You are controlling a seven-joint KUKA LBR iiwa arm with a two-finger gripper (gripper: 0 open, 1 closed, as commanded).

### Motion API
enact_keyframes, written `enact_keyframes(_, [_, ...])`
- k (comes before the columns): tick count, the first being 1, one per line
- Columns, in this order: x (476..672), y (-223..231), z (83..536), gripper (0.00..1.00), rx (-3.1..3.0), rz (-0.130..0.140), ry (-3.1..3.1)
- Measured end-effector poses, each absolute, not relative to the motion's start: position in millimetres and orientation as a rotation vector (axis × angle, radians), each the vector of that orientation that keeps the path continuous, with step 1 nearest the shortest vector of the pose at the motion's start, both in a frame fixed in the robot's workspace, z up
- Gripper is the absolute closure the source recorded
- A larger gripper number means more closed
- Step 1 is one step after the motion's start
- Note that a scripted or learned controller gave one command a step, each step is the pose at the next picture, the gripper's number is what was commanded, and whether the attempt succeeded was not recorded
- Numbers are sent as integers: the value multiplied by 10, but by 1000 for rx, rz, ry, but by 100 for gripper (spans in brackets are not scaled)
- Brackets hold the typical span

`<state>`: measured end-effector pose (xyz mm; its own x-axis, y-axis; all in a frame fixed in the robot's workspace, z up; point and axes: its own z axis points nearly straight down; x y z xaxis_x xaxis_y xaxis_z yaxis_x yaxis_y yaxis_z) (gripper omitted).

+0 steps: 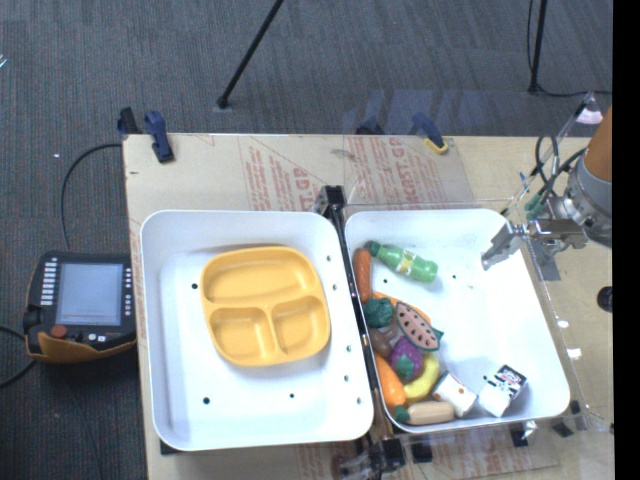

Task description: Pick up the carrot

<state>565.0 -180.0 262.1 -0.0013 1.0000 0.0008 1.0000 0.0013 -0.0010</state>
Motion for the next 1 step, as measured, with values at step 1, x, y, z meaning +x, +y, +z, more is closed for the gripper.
enact_keyframes(1, [5463, -1261, 3020, 0, -1950, -1, -2463])
